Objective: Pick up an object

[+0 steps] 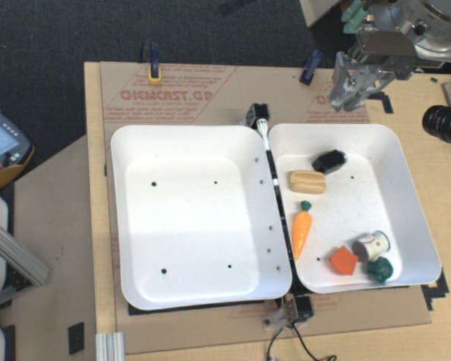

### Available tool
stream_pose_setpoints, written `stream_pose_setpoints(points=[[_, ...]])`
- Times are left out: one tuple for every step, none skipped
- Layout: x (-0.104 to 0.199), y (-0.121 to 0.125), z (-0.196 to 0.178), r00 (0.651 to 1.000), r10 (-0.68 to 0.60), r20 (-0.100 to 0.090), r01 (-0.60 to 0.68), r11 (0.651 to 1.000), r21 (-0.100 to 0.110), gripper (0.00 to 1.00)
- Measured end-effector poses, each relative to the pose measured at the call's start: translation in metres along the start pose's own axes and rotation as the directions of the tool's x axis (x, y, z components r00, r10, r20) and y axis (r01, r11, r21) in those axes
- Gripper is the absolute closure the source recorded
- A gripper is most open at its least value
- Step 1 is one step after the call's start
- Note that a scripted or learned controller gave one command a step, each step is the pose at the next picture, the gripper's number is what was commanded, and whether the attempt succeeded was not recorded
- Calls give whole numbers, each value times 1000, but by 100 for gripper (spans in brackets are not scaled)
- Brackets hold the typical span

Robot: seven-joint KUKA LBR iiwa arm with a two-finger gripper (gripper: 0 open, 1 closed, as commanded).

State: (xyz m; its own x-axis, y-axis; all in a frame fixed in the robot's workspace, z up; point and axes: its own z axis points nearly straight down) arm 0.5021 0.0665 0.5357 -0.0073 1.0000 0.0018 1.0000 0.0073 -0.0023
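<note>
Camera view: claw hovering above right bin's far rim, grip state unclear. Carrot, bread roll, black lump lying loose inside, spaced for picking.

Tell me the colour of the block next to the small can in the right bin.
The block is orange-red, seen clearly in the camera view, beside the can.

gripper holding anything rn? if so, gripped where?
Nothing held. The gripper sits above the far edge of the right bin, nothing between its fingers. The carrot and black object lie in the bin.
</note>
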Motion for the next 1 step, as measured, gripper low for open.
stream_pose_setpoints(points=[[53, -10, 1, 1000, 0, 1, 0, 1000, 0, 100]])
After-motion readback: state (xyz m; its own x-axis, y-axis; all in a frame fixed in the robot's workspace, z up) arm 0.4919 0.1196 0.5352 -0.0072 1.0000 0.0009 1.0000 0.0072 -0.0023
